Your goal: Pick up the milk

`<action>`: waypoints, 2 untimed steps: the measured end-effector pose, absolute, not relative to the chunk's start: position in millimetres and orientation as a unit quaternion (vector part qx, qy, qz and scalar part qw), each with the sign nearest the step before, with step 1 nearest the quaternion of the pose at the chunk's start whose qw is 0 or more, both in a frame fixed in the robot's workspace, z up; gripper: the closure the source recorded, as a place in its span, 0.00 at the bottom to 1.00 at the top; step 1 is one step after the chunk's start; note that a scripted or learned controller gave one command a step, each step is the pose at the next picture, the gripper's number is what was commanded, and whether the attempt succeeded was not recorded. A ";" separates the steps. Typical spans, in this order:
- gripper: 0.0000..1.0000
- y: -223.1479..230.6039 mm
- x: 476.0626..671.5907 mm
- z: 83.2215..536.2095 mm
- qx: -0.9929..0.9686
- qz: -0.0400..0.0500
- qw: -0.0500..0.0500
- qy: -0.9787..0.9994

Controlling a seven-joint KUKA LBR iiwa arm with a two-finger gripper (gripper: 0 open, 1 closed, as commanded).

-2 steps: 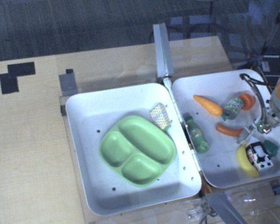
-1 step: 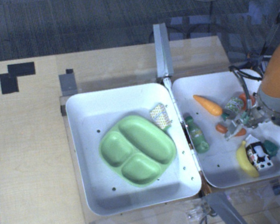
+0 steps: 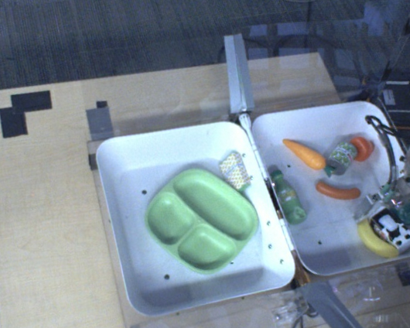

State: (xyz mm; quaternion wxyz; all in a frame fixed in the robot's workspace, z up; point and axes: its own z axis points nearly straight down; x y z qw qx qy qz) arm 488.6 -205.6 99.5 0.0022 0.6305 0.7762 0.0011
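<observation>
Bench (image 3: 55, 248): light wood, black marks top left.
Floor (image 3: 124, 16): dark carpet, thin cable.
Gripper (image 3: 392, 206): right bin (image 3: 323, 252), over milk carton (image 3: 395, 230); grip can't tell.

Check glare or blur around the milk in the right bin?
Camera view: soft overall, evenly lit, faint shadows. Milk carton small and blurry beside the banana, partly crowded by the gripper. Mild sheen on the right bin, no blown-out glare.
</observation>
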 end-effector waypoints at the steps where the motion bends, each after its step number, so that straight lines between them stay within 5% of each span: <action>1: 1.00 -204.5 491.9 111.1 0.629 0.003 0.005 0.778; 2: 1.00 -205.9 490.6 89.6 0.670 0.003 0.005 0.742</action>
